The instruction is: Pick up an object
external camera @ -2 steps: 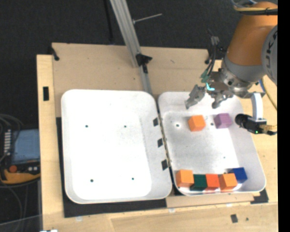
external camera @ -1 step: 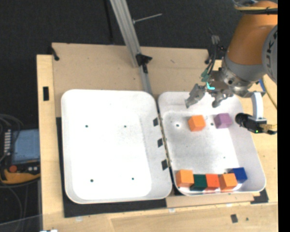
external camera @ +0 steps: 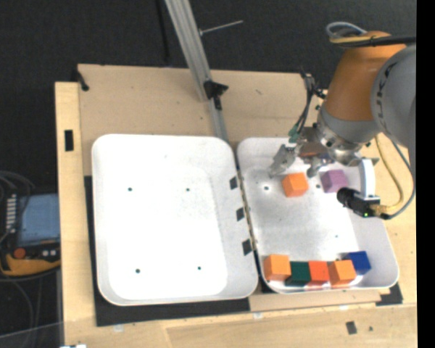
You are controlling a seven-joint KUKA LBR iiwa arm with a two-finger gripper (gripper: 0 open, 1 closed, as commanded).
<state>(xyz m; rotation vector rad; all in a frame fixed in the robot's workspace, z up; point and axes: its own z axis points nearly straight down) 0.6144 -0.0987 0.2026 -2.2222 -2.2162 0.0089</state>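
Observation:
My gripper [external camera: 299, 164] hangs over the back of the right bin [external camera: 315, 227], its two grey fingers spread apart and open. An orange cube [external camera: 295, 185] lies just below and between the fingertips, not held. A purple block [external camera: 333, 179] sits to the right of it, partly under the wrist. Along the bin's front wall stand an orange cube [external camera: 278, 265], a green block [external camera: 299, 272], an orange-red block [external camera: 319, 270], another orange block [external camera: 341, 271] and a blue block [external camera: 359, 261].
The left bin [external camera: 163, 216] lies beside the right one. A grey metal post [external camera: 192, 42] slants up from between the bins at the back. A black fitting with a cable [external camera: 354, 200] hangs off the wrist over the right bin.

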